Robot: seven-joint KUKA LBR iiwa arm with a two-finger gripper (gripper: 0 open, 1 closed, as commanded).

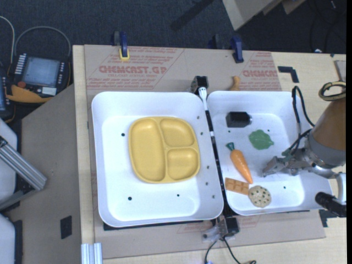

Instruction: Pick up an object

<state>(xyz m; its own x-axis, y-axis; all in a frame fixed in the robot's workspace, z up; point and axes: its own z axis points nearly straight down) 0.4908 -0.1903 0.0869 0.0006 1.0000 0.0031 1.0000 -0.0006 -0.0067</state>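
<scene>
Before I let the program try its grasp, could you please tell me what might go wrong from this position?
The gripper hovers low in the right white bin between items, so closing here may catch nothing. The orange toy carrot, brown cracker and round speckled cookie lie close together; reaching for one could nudge the others. The flat green leaf may be hard to pinch.

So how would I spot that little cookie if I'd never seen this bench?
Start at the right-hand white bin, the one the arm reaches into. Along its near edge, below the carrot, lies the cookie, right of a flat orange cracker. It is the only round, pale, dark-speckled piece there.
</scene>
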